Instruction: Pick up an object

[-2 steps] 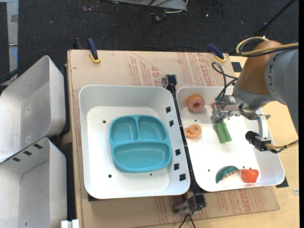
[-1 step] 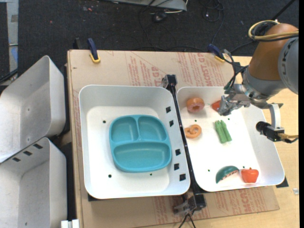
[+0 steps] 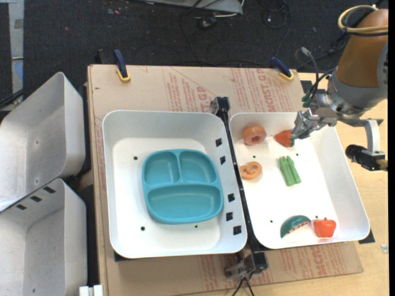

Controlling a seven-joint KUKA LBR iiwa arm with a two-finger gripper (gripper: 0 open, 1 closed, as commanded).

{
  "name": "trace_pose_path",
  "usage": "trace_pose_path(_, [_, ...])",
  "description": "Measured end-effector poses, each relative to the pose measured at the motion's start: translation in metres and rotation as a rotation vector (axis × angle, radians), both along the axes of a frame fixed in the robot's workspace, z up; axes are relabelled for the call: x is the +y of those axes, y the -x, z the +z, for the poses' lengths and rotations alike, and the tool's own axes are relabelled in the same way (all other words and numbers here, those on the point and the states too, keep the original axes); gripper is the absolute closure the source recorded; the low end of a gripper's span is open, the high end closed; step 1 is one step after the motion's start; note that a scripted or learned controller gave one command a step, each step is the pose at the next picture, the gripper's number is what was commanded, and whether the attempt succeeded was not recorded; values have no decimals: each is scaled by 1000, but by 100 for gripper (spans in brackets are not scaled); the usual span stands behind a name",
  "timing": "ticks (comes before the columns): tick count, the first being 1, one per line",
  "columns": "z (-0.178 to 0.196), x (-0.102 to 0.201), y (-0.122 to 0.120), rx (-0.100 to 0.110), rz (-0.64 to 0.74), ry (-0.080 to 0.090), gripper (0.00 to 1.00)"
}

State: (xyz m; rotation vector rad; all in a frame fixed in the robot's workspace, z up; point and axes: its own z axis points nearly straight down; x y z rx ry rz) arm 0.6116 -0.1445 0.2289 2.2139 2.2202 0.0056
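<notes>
In the right bin (image 3: 345, 184), a small red piece (image 3: 283, 139) lies near the far wall. My gripper (image 3: 300, 130) hangs at the red piece's right edge, touching it or just above it. Left of it rests a peach ring-shaped piece (image 3: 253, 134). An orange ring (image 3: 250, 171) and a green stick-shaped piece (image 3: 289, 169) lie in the bin's middle. At the near edge sit a teal and red slice (image 3: 295, 225) and a red-orange piece (image 3: 324, 227).
The left bin (image 3: 123, 227) holds a blue divided plate (image 3: 182, 185). A black divider (image 3: 233, 177) runs between the bins. Two white tubs (image 3: 37, 159) stand off the bench at the left. Blue-yellow clamps (image 3: 121, 65) grip the board's far edge.
</notes>
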Motion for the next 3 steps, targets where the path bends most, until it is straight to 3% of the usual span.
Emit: trace_pose_path(3, [16, 145, 27, 9, 4, -3, 100])
